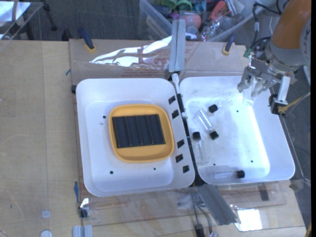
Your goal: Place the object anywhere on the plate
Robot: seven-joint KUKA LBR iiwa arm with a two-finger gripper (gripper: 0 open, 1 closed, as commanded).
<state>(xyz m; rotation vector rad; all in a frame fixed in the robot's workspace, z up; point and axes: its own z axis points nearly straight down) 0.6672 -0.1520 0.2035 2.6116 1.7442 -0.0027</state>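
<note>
**Arm poised over the right bin, plate waiting on the left**

Biggest first: two white bins side by side, the left bin (94, 132) and the right bin (266, 147). Using the yellow plate (141, 131) as our landmark, it sits in the middle of the left bin, one plate only, a dark ribbed panel set into its top.

The grey arm (296, 19) comes in well to the right of the plate and further back, and its gripper (253, 88) hangs over the right bin's far corner. Its two fingers look slightly spread with nothing between them, as far as the slant allows.

The objects to move lie right of the plate, across the divider: what look like four small clear vials with black caps. Three of these vials (206, 117) cluster nearest the plate; a lone vial (229, 174) lies toward the front.

My read on the step: a pick comes first. Drop straight onto one vial, close across its narrow body rather than along it, since clear round tubes probably roll away easily.
</note>
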